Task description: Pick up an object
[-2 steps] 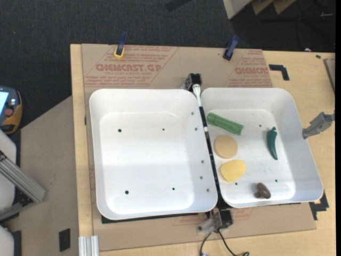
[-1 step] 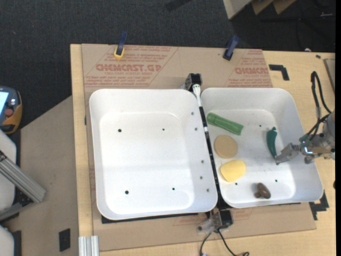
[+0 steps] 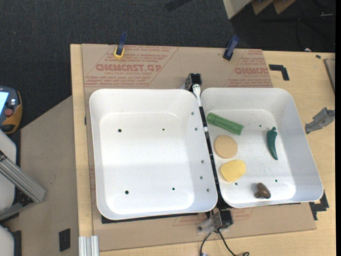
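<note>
Camera view — right bin (image 3: 298,119): cucumber (image 3: 225,124), pepper (image 3: 272,142), two discs, stone (image 3: 261,191).

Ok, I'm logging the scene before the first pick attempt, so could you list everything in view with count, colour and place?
white bins: two, white, side by side on the bench
green cylinder: one, green, upper left of the right bin
green pepper: one, dark green, right side of the right bin
tan disc: one, tan, left of centre in the right bin
yellow piece: one, yellow, just below the tan disc
brown lump: one, brown, near the right bin's front edge
clamps: two, blue and yellow at the board's back left, dark blue at back centre
gripper: one, grey, at the right bin's right rim
</note>
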